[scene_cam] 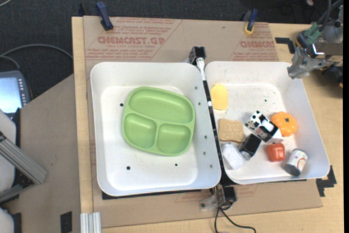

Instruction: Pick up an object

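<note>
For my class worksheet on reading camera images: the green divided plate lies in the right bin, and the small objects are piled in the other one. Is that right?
Not quite. The camera view shows the green divided plate in the left bin; the small objects, among them an orange toy, are piled in the right bin.

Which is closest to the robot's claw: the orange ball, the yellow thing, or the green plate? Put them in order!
From the claw, at the right bin's far right corner:
1. Orange ball, right side of the right bin, nearest.
2. Yellow thing, left side of the same bin.
3. Green plate, over in the left bin, farthest.
</note>
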Robot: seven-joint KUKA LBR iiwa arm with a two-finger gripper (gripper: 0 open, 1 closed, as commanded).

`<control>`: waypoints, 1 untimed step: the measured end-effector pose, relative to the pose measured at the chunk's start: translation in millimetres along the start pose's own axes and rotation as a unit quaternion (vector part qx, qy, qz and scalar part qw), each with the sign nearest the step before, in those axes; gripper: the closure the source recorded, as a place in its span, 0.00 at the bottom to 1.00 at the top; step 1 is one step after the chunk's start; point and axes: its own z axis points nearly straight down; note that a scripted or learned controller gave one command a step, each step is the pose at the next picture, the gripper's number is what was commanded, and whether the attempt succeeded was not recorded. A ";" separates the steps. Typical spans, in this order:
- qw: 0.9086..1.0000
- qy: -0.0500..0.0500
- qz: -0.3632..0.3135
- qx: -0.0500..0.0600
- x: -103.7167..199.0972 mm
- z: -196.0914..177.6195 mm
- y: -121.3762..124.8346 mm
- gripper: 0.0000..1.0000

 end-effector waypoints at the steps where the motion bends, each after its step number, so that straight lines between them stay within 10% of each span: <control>1: 1.000 -0.001 0.000 -0.002 -0.1 -10.5 1.2 1.00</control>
